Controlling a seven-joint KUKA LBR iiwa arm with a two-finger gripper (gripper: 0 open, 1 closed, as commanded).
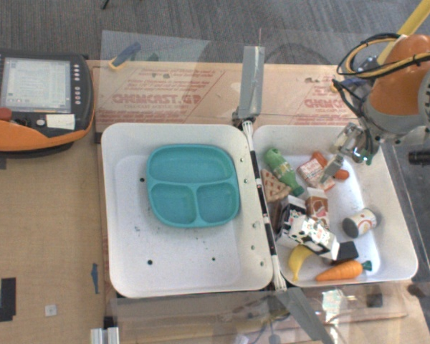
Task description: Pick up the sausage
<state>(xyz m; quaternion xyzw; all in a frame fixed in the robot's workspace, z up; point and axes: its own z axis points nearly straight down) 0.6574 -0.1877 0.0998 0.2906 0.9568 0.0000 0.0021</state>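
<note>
Two shallow white bins sit side by side, and we take the job to lie wholly in the right bin (400, 217), since the left bin (116, 213) carries a teal divided plate (193, 185). What we read as the sausage (336, 168) is a small reddish-orange piece near the right bin's far edge, towards its far right corner, touching or just beside a small carton (312, 170). The gripper (355, 149) hangs just above and beside that piece, close to the far right corner; whether it is open or closed we cannot tell from this slant, and we see nothing held in it. Our main worry is crowding: with the carton so close, a descent slightly off towards the bin's middle could catch the carton instead, or pinch both and drop them. The sausage looks round and smooth, so a squeeze off its centre could roll it away towards the bin wall. The wall itself is near, and the gripper could strike the rim on the way down. The green vegetable (281, 166) and the can (360, 222) lie apart and seem safe.
</note>
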